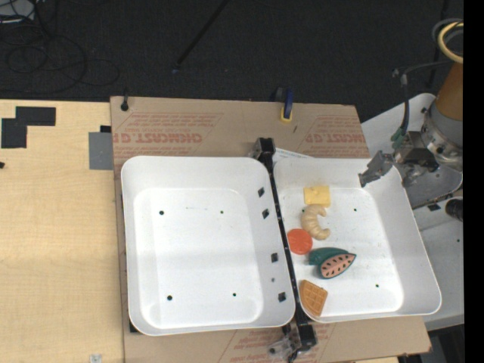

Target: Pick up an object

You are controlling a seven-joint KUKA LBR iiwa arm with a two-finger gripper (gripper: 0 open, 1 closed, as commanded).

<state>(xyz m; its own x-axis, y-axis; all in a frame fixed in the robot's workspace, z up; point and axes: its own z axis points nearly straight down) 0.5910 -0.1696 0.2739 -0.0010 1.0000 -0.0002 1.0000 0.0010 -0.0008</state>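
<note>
The right bin [420,274] holds several small toy foods along its left side: a yellow block [318,196], a beige croissant-shaped piece [314,222], a red-orange disc [299,241], a green slice with a red face [333,263] and an orange waffle-like piece [313,297]. My gripper [393,175] hangs over the bin's upper right corner, well to the right of the yellow block. It is open, with nothing between its fingers. The orange-banded arm reaches in from the right edge.
The left bin [144,225] lies beside the right one, joined by a black clip strip [274,225]. Both rest on brown cardboard [197,127] with a blue clamp [286,104] at the back. A wooden bench top [53,225] spreads to the left.
</note>
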